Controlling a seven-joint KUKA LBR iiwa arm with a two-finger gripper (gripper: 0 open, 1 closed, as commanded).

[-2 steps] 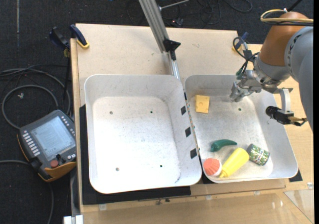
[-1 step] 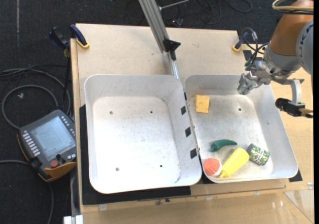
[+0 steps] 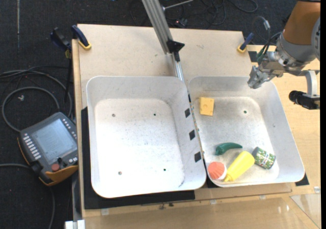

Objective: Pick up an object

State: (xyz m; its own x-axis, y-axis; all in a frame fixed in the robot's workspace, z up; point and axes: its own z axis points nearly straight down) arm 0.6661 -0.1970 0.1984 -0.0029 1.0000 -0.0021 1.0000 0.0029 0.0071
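I can't tell how my gripper (image 3: 254, 81) is set; it hangs over the right bin's (image 3: 285, 121) far rim, carrying nothing. Candidates sit apart: cheese wedge (image 3: 207, 106) mid-bin, and green piece (image 3: 227, 147), yellow bottle (image 3: 239, 166), can (image 3: 264, 158) clustered at the near edge, awkward to separate

In the right bin (image 3: 285, 136) I see a yellow cheese wedge (image 3: 207, 106) lying flat at the far left. Along the near edge a red-orange shell (image 3: 217, 170) touches a yellow bottle (image 3: 239, 166) lying tilted. A green pepper (image 3: 227, 147) lies just beyond the bottle, and a green can (image 3: 264, 158) rests on its side to its right.
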